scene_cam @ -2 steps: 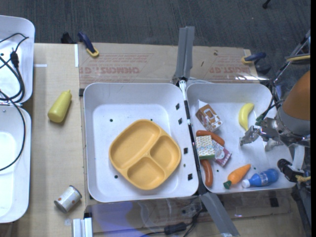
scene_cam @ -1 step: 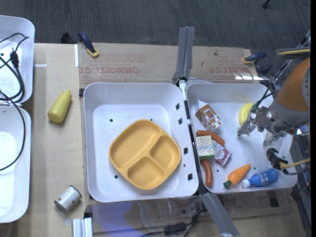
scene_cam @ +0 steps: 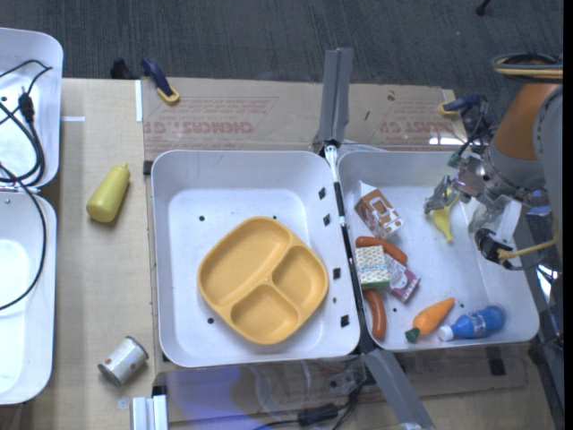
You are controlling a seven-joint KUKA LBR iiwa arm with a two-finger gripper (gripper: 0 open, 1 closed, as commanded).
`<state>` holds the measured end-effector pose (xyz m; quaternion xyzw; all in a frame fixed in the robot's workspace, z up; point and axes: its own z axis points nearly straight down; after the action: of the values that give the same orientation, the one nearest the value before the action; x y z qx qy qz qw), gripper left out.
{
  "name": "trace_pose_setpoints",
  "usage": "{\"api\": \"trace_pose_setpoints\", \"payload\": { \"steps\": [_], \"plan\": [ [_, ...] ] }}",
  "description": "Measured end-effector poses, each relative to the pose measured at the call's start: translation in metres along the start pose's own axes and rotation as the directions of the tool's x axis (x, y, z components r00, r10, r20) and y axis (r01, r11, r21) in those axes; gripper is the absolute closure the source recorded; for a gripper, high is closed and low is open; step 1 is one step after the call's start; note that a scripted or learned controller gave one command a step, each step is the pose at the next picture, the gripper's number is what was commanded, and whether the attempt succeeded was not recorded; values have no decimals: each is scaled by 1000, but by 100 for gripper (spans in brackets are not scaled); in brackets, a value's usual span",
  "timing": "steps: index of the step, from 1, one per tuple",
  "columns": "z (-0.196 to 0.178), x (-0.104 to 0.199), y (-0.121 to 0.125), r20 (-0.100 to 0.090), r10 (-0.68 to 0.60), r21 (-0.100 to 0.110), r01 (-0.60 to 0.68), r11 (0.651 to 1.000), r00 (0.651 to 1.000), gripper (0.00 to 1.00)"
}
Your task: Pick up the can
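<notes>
The can (scene_cam: 123,360) lies on its side on the bare bench (scene_cam: 98,276), outside both bins, near the bench's front-left corner and just off the front-left corner of the left bin (scene_cam: 170,240); I read its long axis as slanting from front-left to back-right, the pale end cap facing front-left; that is the relation my next move turns on, because the pincer (scene_cam: 445,206) sits over the back-right part of the right bin (scene_cam: 510,330), so the can is well apart from it, across both bins toward the left and front; the pincer appears to clasp a yellow banana-like toy (scene_cam: 442,223) that hangs at its fingertips, though the view is small there; I judge the arm (scene_cam: 524,133) must shed that and cross the yellow divided plate (scene_cam: 262,280) to reach the can.
</notes>
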<state>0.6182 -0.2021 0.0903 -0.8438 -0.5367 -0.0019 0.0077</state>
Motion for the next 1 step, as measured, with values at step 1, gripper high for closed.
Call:
{"api": "trace_pose_setpoints", "payload": {
  "steps": [1],
  "plan": [
    [-2,4,-2,5,216,-11,-216,976,976,0]
  ]
}}
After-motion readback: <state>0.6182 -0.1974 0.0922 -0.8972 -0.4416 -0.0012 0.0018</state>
